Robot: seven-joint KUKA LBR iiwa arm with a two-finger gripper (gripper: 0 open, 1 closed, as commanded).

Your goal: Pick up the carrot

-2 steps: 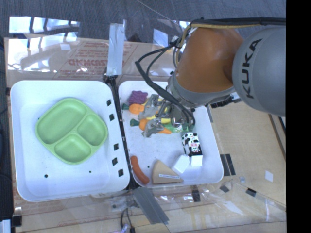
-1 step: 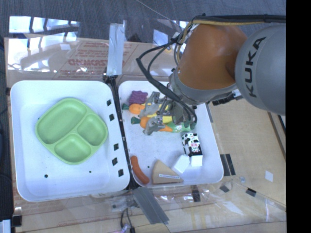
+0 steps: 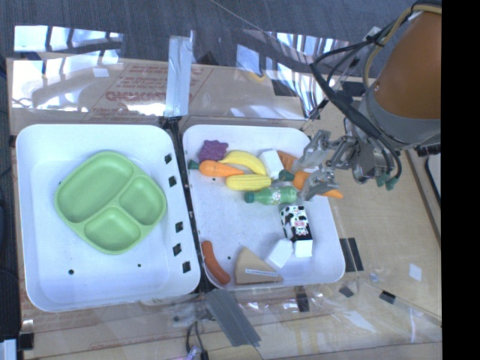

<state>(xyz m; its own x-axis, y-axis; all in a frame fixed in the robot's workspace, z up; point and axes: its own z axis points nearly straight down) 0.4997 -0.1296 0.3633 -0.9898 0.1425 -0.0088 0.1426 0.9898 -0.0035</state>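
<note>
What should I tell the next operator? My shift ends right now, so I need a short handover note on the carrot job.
End effector: low over the right bin's upper right corner, among the toy food; open or shut cannot be judged from this view.
Carrot: lying in the right bin's upper left, below the purple grapes and left of the banana. It is apart from the end effector.
Other orange pieces sit right by the end effector; don't confuse them with the carrot.
Left bin: holds a green divided plate.
Done: nothing lifted.
Left: reach the carrot, grasp it, lift.
</note>
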